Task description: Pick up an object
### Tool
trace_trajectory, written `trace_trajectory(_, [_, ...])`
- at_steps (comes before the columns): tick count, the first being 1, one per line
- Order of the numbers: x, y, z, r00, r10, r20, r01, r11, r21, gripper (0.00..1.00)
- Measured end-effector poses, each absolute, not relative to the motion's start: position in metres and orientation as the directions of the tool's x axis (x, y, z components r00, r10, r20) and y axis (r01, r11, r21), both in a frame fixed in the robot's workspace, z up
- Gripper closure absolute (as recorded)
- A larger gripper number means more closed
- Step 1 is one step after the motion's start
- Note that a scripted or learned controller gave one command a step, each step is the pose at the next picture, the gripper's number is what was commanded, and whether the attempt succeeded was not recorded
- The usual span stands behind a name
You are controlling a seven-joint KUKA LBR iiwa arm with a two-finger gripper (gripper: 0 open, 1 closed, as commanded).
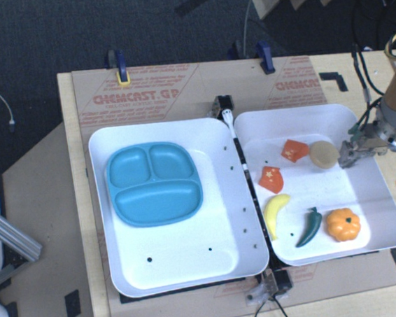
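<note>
Camera view: left bin [125, 267] holds a blue plate [155, 183] toward its far left corner; right bin [378, 198] holds two red pieces [294, 150] [271, 178], a tan ball [323, 154], a banana [276, 214], a green pepper [309, 227] and an orange pumpkin [343, 224] near its front edge. Gripper [347, 154] sits low at the right bin's right edge, just beside the ball; whether it is apart or together cannot be told.

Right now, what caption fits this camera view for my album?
Robot gripper hangs beside a tan ball in the right bin; a blue tray sits left.
</note>
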State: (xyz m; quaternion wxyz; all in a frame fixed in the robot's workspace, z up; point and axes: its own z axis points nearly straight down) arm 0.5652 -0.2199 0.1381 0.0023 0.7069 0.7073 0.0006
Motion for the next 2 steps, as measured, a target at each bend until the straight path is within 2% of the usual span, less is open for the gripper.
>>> trace_trajectory(1, [0.572, -0.211, 0.189, -0.002, 1.0, -0.003, 1.0, 0.002, 0.008, 1.0])
trace_trajectory(2, [0.567, -0.203, 0.242, -0.002, 1.0, -0.003, 1.0, 0.002, 0.006, 1.0])
